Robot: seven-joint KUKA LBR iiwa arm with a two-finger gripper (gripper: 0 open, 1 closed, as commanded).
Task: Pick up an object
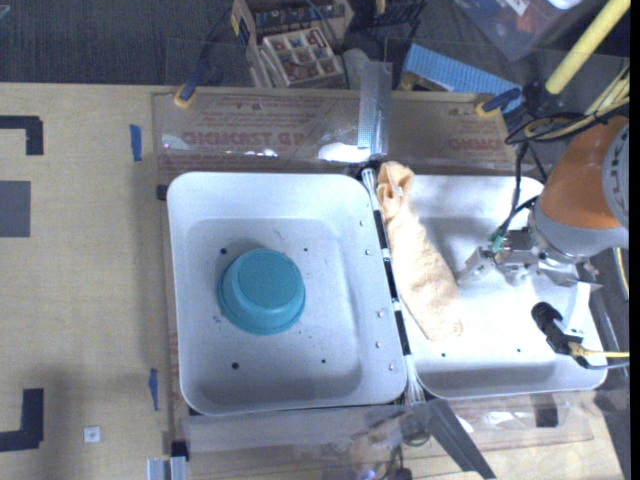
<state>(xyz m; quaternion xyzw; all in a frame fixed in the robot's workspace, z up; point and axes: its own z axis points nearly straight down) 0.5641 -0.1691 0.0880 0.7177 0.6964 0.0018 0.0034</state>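
Cloth [421,260] beside end effector [478,260], bowl [262,290] apart

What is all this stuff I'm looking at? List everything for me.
Bins: two, white, side by side on the bench; left bin, right bin.
Bowl: one, teal, upside down, middle of the left bin.
Cloth: one, tan, crumpled, along the right bin's left edge, its top draped over the rim.
Bench: one, light wood, with black markings and blue tape.
Arm: one, grey with orange band, over the right bin.
Gripper: one, beside the cloth.
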